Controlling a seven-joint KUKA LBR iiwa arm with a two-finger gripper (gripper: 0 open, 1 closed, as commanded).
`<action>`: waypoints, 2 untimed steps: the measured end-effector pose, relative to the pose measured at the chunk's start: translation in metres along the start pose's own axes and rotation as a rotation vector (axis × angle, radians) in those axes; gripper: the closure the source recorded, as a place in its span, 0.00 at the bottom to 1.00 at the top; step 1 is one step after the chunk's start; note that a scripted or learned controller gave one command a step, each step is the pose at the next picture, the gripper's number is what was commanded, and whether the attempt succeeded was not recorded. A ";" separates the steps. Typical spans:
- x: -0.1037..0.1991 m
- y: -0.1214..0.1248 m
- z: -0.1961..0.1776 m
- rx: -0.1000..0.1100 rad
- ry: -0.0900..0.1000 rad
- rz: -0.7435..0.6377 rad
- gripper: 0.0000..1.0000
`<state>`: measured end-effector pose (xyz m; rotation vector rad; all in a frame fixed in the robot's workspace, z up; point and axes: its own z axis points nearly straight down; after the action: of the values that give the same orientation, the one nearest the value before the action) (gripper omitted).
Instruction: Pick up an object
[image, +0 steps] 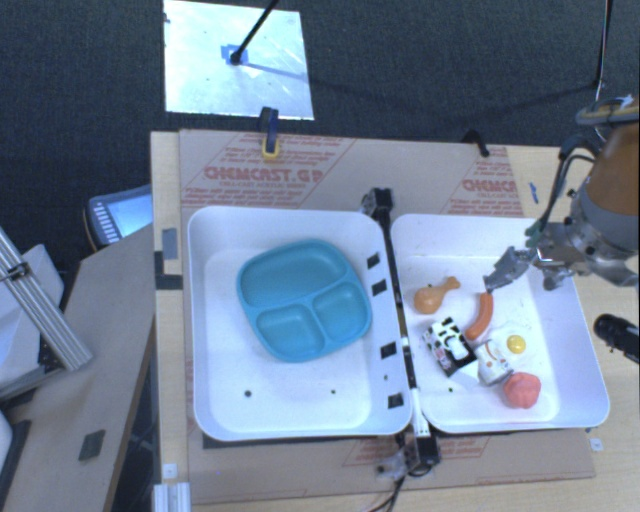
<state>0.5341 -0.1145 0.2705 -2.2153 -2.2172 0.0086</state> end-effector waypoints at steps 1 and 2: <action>0.000 0.002 -0.005 -0.011 -0.002 -0.002 0.00; -0.002 0.007 0.056 -0.006 -0.001 0.000 0.00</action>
<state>0.5402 -0.1162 0.2141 -2.2182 -2.2206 0.0032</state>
